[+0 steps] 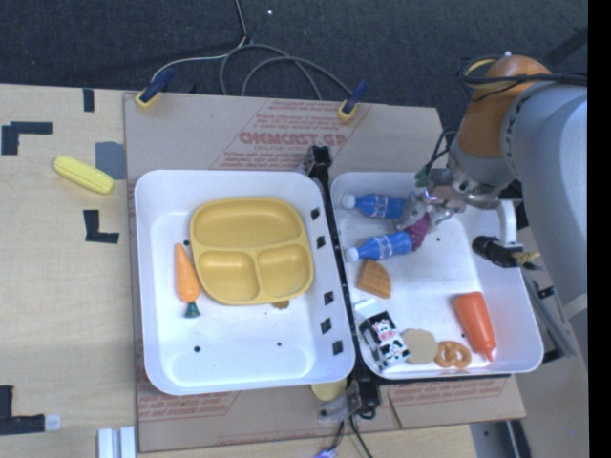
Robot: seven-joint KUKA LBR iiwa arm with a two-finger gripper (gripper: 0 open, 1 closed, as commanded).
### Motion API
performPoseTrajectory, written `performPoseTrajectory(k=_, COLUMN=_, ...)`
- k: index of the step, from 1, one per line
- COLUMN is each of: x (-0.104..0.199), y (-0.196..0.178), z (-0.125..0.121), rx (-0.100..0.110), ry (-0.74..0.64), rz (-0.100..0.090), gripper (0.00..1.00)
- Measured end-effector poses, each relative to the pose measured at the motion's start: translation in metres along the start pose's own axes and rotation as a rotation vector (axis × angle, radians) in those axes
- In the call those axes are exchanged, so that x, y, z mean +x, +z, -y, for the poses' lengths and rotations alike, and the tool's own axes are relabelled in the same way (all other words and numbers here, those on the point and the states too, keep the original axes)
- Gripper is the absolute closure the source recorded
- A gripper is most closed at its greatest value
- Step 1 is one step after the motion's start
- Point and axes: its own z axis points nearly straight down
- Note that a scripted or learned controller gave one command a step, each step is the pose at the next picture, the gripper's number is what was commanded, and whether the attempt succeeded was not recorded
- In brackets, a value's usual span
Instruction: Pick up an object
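Hovering over the right bin (496, 284), the claw (427, 210) seemingly pinches a purple object (417, 229) beside two blue bottles (382, 227).

corn cob (83, 175) on bench, blue clamps (354, 98)

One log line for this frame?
gripper: over right bin, by two blue bottles | grasp: unclear | left bin: yellow tray, carrot
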Motion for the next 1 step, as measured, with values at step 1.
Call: performPoseTrajectory(k=1, x=0.0671, y=-0.0615, z=0.0141, rx=-0.055, ry=-0.003, rz=-0.005, gripper=1.00)
